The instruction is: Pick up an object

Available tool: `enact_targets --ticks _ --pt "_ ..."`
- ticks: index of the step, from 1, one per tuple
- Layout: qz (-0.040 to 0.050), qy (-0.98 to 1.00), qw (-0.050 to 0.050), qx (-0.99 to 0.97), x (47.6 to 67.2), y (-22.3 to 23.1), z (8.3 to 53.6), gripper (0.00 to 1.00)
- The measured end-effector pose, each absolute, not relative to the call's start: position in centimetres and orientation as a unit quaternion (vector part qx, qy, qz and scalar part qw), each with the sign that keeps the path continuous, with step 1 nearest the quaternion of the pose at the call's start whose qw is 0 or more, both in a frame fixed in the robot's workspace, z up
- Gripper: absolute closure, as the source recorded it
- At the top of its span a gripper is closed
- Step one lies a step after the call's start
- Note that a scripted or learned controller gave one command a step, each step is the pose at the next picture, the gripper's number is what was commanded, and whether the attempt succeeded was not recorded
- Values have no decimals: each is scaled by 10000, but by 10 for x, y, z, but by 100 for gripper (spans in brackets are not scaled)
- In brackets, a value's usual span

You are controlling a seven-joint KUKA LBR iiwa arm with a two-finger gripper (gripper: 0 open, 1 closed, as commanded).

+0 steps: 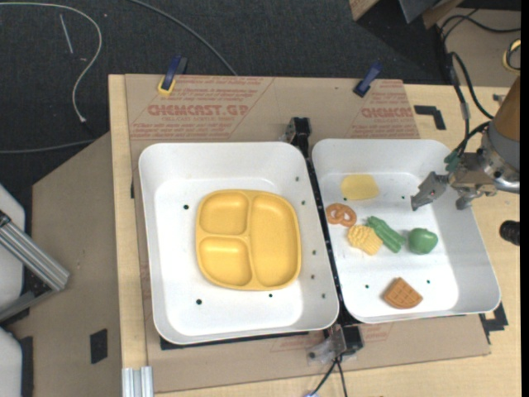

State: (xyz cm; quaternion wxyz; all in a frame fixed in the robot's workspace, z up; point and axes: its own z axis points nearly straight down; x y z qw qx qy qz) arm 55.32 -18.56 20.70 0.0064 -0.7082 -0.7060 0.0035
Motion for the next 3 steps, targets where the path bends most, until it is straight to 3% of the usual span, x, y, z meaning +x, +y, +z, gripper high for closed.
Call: enact_targets --ticks 1,3 --pt "1 -7073 7 -7070 556 -185 214 0" --pt "-8 -7066 12 -7076 551 -183 93 0"
